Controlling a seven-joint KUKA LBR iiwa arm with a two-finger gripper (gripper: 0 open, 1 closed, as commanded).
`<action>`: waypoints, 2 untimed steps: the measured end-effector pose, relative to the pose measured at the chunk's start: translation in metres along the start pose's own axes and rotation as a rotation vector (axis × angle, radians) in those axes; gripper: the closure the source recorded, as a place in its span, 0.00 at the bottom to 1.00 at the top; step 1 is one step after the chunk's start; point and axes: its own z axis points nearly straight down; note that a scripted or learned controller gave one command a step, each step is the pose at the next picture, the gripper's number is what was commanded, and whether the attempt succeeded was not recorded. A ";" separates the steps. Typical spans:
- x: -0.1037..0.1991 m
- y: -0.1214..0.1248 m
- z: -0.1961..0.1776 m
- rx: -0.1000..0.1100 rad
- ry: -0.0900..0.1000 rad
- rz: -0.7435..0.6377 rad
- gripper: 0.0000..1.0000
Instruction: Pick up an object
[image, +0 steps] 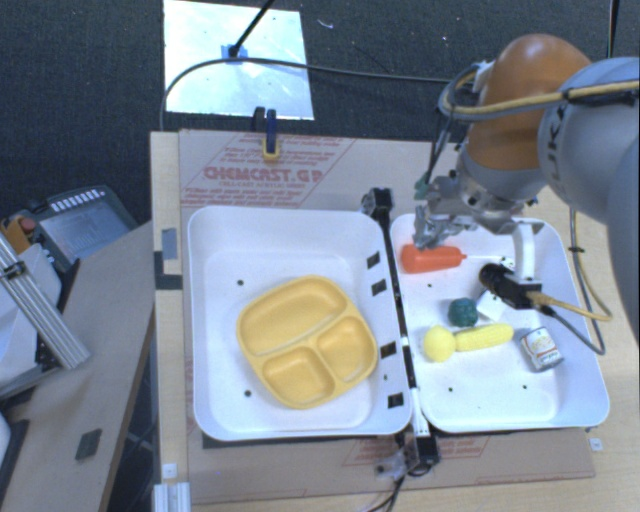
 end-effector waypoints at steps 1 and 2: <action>0.047 -0.018 -0.002 0.002 0.000 0.000 1.00; 0.091 -0.059 0.009 0.003 -0.001 0.000 1.00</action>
